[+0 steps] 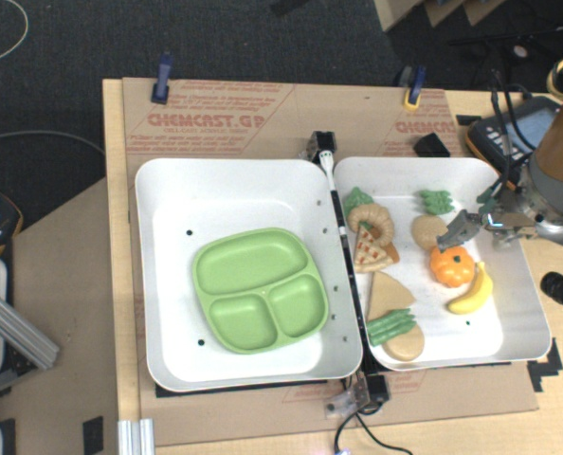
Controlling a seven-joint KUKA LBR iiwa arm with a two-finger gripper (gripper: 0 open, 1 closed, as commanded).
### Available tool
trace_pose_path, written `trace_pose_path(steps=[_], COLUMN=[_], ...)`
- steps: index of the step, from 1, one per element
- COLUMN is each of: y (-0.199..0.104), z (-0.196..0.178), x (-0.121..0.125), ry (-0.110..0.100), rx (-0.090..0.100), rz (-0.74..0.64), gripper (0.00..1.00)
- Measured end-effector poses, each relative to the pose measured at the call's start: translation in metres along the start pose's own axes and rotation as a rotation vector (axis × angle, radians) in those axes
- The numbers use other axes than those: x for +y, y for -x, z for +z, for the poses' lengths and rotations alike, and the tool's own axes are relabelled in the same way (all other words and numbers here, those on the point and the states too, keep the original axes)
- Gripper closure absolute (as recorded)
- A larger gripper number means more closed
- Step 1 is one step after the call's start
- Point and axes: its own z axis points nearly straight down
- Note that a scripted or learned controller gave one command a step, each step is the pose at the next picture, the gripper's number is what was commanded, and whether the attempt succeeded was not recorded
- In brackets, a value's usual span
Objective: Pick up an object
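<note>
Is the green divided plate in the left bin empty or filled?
Empty: the green divided plate shows bare compartments; the toy food lies in the right bin.

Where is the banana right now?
The banana lies in the right bin in the camera view, near its right side, just below and beside the orange, with the gripper above them.
</note>
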Motion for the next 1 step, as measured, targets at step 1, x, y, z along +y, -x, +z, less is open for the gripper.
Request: trace_pose_path(steps=[1], y=[0.0000], z=[-0.0106], x=[0.0007], ry=[0.003], rx=[-0.001], rz=[-0.001], gripper=[1.00])
